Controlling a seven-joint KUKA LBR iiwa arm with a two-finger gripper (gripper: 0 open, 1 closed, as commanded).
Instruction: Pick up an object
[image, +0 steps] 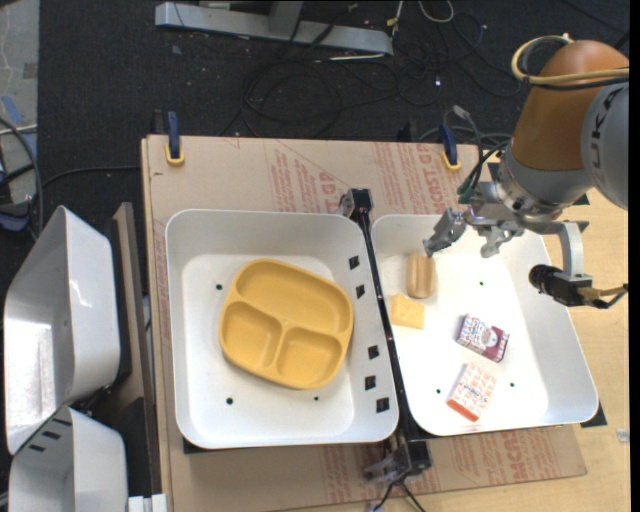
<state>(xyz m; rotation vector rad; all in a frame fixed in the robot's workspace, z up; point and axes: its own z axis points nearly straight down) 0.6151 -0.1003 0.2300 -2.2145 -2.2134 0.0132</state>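
My gripper (468, 238) hangs open over the back of the right bin (560, 340), its two fingers spread apart with nothing between them. A tan bread roll (420, 276) lies just below and left of the left finger. A yellow cheese wedge (407, 313) sits in front of the roll. Further right lie a small purple carton (483, 338) and a red and white packet (471, 391).
The left bin (190, 330) holds a yellow divided plate (285, 323). A black divider (380, 310) runs between the two bins. Spare white bins (55, 310) stand off the bench at the left. Blue and yellow clamps (174, 140) grip the bench's back edge.
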